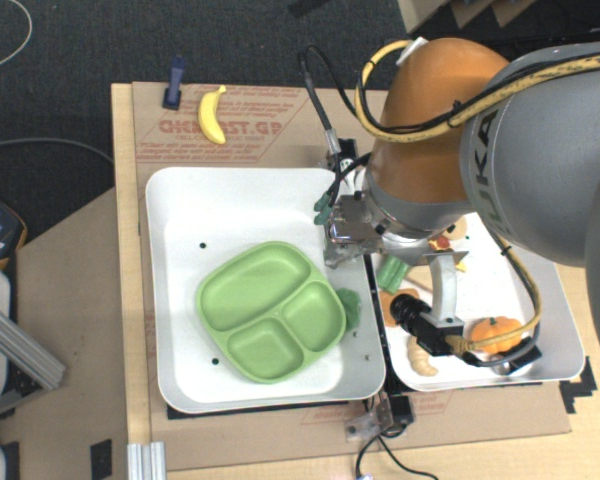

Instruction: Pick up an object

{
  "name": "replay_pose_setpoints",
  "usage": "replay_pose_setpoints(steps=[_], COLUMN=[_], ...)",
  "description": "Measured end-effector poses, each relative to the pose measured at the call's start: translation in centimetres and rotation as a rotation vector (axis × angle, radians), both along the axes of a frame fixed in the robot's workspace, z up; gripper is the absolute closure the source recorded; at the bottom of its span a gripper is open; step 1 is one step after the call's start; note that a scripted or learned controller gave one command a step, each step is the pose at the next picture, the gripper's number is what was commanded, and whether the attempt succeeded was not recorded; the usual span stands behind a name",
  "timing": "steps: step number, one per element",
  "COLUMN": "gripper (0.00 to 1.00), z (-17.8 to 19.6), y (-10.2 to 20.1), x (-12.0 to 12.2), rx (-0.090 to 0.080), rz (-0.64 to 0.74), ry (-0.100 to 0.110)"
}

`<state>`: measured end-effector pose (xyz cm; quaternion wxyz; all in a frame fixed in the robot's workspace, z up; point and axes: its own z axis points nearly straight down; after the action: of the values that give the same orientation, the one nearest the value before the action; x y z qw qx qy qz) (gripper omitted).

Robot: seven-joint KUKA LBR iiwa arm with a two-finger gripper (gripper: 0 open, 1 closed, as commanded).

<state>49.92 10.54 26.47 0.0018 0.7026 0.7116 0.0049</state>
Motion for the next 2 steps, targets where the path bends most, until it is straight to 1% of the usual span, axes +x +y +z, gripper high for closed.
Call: replay_pose_setpoints(steps=[1,2], gripper=[1.0,1.0], z=[-6.5,-8.1], y=[-6.5,-8.2], x=[3.1,7.1], rx=[-0.006,-0.006], rz=[-0.018,-0.015], ry=[0.015,0.006])
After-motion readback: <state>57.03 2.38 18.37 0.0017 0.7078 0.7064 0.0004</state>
